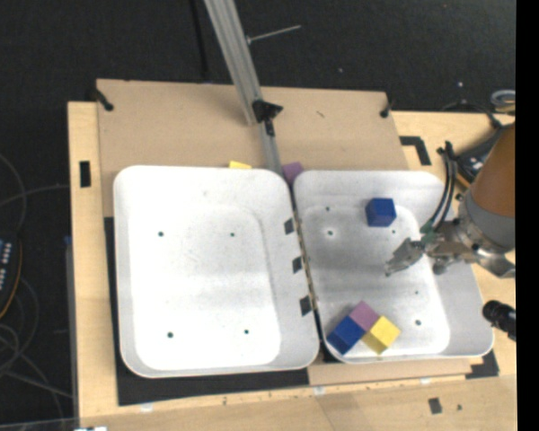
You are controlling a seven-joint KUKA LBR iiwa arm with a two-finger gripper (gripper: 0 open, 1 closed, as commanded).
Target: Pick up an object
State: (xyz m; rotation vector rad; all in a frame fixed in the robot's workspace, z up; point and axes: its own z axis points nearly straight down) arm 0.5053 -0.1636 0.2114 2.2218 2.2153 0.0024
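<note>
The right bin (pixel 431 187) holds a blue cube (pixel 380 211) near its far edge, just beyond the gripper (pixel 404 259), whose grip state is unclear.

Two bins sit side by side on the desk (pixel 341 128). The right bin (pixel 449 330) holds one cube (pixel 381 212) toward the top and three cubes (pixel 364 327) clustered at its lower edge.
</note>
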